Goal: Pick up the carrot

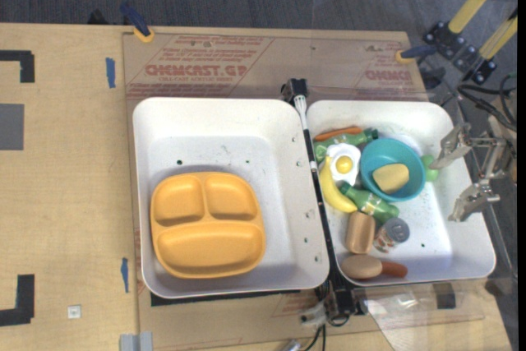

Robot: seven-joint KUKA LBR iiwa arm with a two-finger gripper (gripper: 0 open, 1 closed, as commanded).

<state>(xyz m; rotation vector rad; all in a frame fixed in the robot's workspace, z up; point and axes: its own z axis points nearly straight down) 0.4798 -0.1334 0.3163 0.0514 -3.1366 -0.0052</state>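
Carrot [338, 132] lies along right bin's [472, 255] back wall; end effector's state: cannot tell.

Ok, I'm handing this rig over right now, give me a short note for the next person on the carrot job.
Gripper: at the right bin's right rim, nothing seen between its fingers; open or shut can't be told.
Carrot: lying at the back of the right bin, beside the fried egg and teal bowl.
Left bin: holds the orange tray.
Done: nothing yet, carrot not lifted.
Left: reach the carrot, grip it, lift.
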